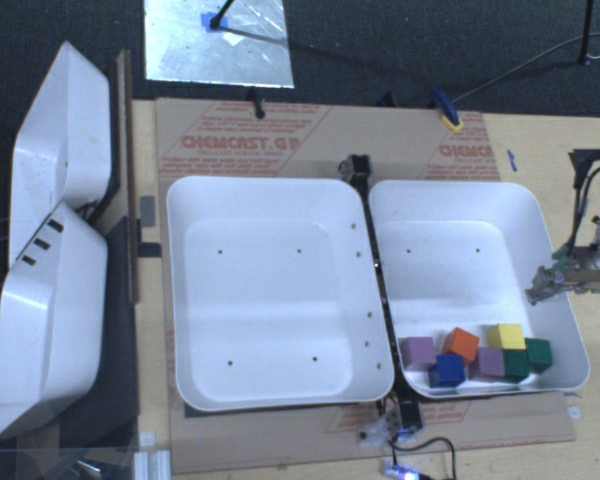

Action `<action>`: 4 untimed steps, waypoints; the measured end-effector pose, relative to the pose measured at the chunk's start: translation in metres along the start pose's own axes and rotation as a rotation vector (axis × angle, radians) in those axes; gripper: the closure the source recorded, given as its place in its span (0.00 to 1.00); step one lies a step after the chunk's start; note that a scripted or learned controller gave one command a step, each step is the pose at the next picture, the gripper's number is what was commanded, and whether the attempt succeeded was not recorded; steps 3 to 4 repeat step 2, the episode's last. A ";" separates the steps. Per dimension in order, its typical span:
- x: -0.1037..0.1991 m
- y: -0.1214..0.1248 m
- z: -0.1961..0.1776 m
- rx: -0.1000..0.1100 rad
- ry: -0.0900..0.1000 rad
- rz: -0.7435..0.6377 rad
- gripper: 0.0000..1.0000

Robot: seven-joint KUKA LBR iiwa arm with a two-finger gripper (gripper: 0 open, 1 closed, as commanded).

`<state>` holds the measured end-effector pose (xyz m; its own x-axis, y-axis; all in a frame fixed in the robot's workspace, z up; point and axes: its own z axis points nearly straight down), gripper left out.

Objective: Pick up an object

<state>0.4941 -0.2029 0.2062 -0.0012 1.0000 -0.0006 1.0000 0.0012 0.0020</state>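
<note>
A single fixed camera looks down from above the surface (310, 133) at a slant, taking in both shallow white bins, the left bin (270, 193) and the right bin (460, 193), side by side near the middle of the frame. It sits far enough back that the whole of each bin fits in view, along with the cardboard sheet (240, 143) beneath them, dark floor (400, 28) along the top edge and white housings (50, 258) at the left. The frame's right edge cuts through the end effector (540, 288), which hangs over the right bin's right rim.
</note>
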 end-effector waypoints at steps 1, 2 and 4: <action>-0.011 0.093 -0.035 -0.002 -0.001 -0.002 1.00; -0.010 0.177 -0.048 0.001 0.000 -0.001 1.00; -0.010 0.177 -0.048 0.001 0.000 -0.001 1.00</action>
